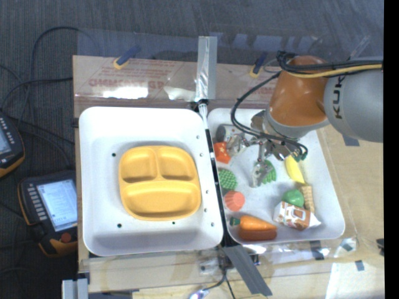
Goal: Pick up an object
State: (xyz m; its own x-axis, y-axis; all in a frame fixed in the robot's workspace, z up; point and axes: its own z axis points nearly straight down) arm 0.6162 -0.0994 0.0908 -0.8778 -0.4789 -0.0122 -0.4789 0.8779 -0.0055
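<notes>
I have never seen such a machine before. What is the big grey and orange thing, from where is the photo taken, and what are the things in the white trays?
It is a robot arm, grey with an orange band, reaching in from the right. The one camera looks down from above at a slant. Its two-finger gripper hangs over the right white bin, close to a green leafy toy; I cannot tell whether it holds anything. That bin also holds an orange toy carrot, a yellow toy banana and a small printed carton. The left white bin holds a yellow divided plastic tray.
</notes>
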